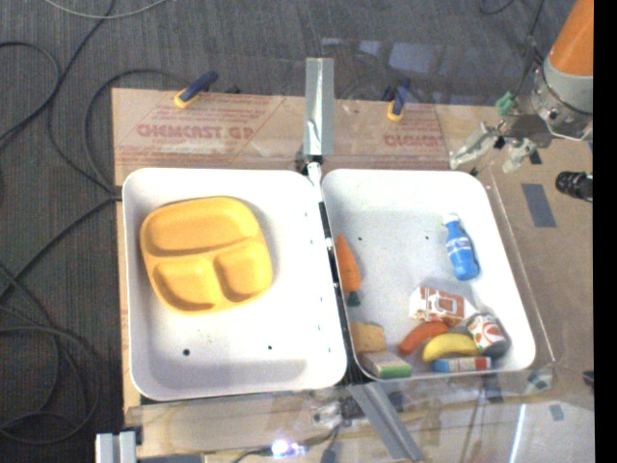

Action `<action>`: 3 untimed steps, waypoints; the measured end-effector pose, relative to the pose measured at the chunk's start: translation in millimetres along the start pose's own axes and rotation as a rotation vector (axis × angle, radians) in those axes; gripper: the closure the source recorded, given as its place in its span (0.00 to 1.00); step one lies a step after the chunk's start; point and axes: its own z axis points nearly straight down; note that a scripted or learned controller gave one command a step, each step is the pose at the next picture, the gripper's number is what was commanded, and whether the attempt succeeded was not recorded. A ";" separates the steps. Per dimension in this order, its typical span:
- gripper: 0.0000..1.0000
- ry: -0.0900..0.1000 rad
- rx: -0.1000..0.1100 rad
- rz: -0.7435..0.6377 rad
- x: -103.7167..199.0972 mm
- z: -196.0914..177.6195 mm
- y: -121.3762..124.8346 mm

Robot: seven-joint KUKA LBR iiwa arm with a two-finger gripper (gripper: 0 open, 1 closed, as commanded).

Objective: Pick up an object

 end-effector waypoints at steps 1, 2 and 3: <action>0.00 0.000 0.000 0.000 0.0 0.0 0.0; 0.00 0.010 0.008 0.013 6.5 156.9 3.1; 0.00 0.002 -0.024 0.061 11.1 167.9 -27.3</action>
